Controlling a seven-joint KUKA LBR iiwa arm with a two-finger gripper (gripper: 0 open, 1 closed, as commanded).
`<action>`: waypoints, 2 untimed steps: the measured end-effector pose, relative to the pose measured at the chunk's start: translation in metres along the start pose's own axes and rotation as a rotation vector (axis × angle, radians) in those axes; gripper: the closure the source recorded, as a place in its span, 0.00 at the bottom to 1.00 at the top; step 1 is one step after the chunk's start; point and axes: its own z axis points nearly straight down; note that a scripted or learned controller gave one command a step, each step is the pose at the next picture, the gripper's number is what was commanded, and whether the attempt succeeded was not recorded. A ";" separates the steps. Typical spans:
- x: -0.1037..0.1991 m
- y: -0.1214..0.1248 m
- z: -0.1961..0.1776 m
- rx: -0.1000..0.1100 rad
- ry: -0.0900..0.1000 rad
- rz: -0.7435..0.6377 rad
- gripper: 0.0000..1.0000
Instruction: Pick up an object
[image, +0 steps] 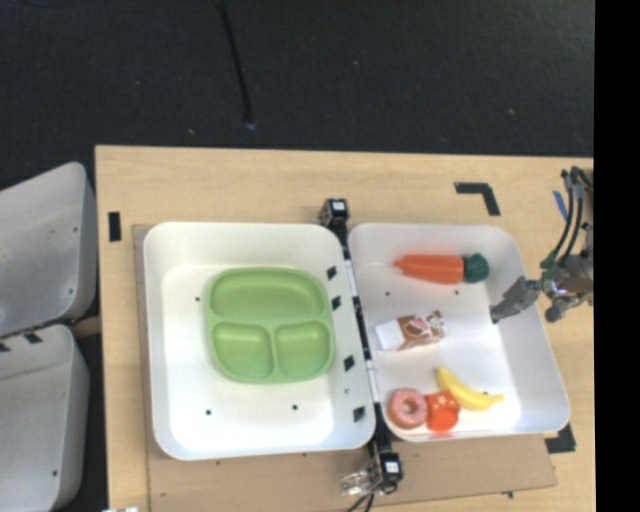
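Here, nearest you along the low edge of the right bin (535, 385), you have a pink donut (407, 406) touching a red piece (442, 411), perhaps a tomato or pepper, with a yellow banana (468, 391) lying just beside them. Any of these could be the object to pick up; none is in the jaws.

A little farther in sits a small white packet with a brown print (415, 329), flat on the bin floor. Beyond that, near the far wall, an orange carrot with a green top (441, 267) lies on its side.

The left bin (170, 330) holds a green divided plate (270, 322) near its middle.

The gripper (520, 297) hangs at the right bin's right rim, well apart from every item. You cannot tell from this slant whether the jaws stand apart or together; the shape is too small and blurred.

Watch for these risks: the donut, red piece and banana crowd together, so a descent there may nudge one aside or catch two at once. The flat packet offers little to pinch. The carrot's round body may roll out as the jaws close.
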 end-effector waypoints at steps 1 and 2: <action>0.000 0.000 0.000 0.000 0.000 0.000 0.00; -0.011 0.003 0.055 0.004 -0.001 0.000 0.00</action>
